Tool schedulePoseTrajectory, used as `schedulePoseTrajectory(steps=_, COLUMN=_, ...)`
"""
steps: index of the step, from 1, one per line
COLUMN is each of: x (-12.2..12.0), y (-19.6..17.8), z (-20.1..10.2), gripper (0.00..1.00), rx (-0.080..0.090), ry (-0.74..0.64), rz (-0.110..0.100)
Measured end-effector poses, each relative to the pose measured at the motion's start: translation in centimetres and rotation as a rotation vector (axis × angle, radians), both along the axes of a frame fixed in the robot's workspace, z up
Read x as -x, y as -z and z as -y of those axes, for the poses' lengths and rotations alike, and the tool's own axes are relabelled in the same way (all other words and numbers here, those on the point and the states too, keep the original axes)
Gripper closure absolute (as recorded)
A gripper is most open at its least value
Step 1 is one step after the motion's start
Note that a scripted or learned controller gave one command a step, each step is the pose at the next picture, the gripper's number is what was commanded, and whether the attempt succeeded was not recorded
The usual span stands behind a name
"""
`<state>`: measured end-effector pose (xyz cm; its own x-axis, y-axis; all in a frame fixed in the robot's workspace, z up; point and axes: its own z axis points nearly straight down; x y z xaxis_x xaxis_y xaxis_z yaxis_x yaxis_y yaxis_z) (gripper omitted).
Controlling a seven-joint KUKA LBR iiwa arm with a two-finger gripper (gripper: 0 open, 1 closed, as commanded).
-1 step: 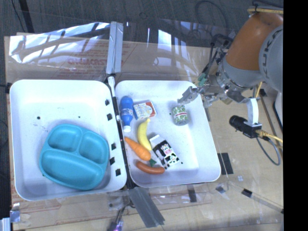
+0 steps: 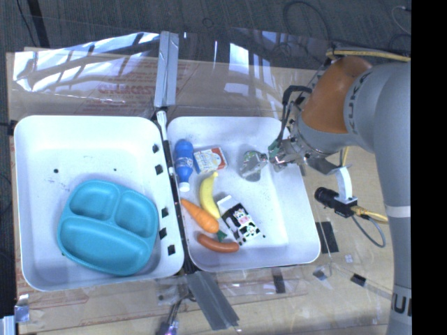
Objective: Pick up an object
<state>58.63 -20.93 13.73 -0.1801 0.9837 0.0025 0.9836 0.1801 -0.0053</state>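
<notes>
Two white bins side by side before us. Left bin (image 2: 35,187) holds blue divided tray (image 2: 108,227). Right bin (image 2: 293,243) holds our candidates — blue bottle (image 2: 183,160) by divider, small red-and-white carton (image 2: 209,159) beside it, banana (image 2: 208,193), carrot (image 2: 199,216), sausage (image 2: 217,243), black-and-white patterned carton (image 2: 239,223). We see gripper (image 2: 255,165) low over right bin's upper right part, apart from that cluster; view too blurred there, so we cannot tell its state. Nothing seen lifted — all items lie on bin floor.
</notes>
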Motion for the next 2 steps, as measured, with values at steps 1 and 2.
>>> schedulePoseTrajectory(steps=1, x=-3.3, y=4.5, z=0.0, gripper=0.0, rx=0.001, ry=-0.052, rz=0.005)
schedulePoseTrajectory(steps=2, x=-3.3, y=3.4, z=-0.1, gripper=1.0, rx=0.002, ry=-0.056, rz=0.005)
